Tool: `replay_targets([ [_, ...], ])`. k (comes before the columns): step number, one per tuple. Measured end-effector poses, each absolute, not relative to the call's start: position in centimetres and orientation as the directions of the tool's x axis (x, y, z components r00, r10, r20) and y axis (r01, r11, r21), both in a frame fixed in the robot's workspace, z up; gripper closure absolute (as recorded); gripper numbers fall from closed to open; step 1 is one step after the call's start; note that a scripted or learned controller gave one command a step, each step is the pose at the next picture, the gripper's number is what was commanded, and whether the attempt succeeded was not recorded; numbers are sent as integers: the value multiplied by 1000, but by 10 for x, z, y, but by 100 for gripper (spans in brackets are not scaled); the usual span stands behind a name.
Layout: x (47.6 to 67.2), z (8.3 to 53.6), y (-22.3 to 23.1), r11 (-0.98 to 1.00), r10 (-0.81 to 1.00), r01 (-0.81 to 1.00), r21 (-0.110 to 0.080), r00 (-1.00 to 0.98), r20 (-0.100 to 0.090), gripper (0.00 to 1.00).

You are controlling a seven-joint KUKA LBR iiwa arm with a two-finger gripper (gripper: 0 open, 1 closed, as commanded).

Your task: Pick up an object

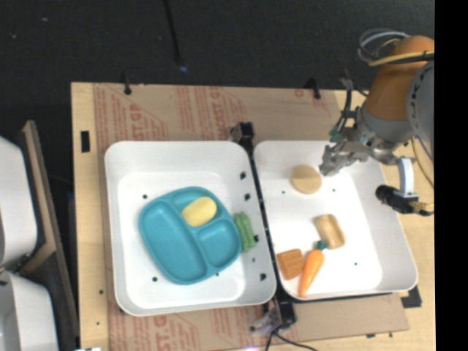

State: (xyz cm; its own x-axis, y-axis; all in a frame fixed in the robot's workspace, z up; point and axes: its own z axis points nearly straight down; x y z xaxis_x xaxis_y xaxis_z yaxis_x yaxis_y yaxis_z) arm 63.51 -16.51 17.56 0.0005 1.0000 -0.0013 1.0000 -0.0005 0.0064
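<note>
Lying nearest in the right bin [380, 269] are a carrot [311, 269] and an orange block [289, 262], touching. Just beyond sits a tan bread-like piece [330, 230]. Farther back, a round beige disc [306, 179] rests on the bin floor, just left of the tool [330, 163]. The disc is not between the fingers. The left bin [124, 196] holds a blue divided plate [175, 247] bearing a yellow piece [199, 210].

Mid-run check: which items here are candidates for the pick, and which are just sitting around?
In play:
end effector, over the right bin
round tan disc, beside it
bread roll
toy carrot
orange block

Lying about, in the left bin:
blue divided plate
yellow piece on that plate
green piece at its edge
</note>
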Motion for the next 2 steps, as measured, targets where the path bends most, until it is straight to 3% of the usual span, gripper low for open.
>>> replay_targets([
  [1, 631, 238, -167, -1, 1000, 1000, 7, 1, -1, 100],
  [2, 631, 239, -167, 0, 1000, 1000, 1, 0, 0, 100],
])
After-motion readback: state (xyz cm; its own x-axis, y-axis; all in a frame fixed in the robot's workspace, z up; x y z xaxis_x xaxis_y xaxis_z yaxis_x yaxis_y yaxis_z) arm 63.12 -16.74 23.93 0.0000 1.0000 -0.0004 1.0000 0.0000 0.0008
